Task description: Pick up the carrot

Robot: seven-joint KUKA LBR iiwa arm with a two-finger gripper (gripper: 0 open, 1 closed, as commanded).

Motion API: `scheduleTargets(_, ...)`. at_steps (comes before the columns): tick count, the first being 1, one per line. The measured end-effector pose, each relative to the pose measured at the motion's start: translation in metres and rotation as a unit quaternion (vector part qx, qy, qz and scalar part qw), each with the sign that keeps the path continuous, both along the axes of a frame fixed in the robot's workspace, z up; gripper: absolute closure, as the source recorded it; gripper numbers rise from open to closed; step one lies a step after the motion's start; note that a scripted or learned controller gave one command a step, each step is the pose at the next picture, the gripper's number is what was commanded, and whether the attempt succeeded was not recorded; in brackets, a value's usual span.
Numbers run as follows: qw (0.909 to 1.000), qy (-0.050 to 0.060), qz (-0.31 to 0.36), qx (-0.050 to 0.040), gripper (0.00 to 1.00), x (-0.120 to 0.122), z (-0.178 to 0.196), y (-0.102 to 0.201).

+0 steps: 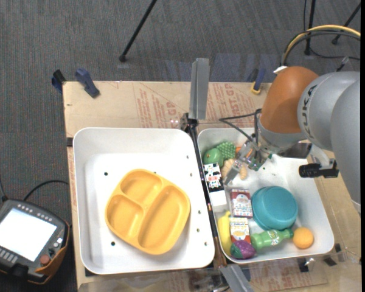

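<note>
Camera view: carrot [239,150] beside gripper [242,168]

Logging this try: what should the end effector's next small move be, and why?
Probably a short lift straight up. The end effector is low in the right bin's far-left corner, beside a green toy, covering what lies beneath; rising would show whether the carrot came along.
</note>
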State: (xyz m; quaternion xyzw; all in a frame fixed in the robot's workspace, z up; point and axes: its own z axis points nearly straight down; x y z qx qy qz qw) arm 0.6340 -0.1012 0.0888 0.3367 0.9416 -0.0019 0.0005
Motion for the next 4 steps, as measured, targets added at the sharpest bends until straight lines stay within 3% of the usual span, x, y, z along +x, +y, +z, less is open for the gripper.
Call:
scheduleTargets(1, 1.0000, -0.004, 0.004, 0.0004, 1.00, 0.003, 0.014, 0.003)
scheduleTargets(2, 0.9915, -0.006, 0.130, 0.0006, 1.00, -0.013, 0.152, 0.010)
scheduleTargets(3, 0.9534, -0.001, 0.302, 0.0017, 1.00, -0.064, 0.171, 0.048)
scheduleTargets(4, 0.9181, -0.002, 0.396, 0.0008, 1.00, -0.043, 0.233, -0.018)
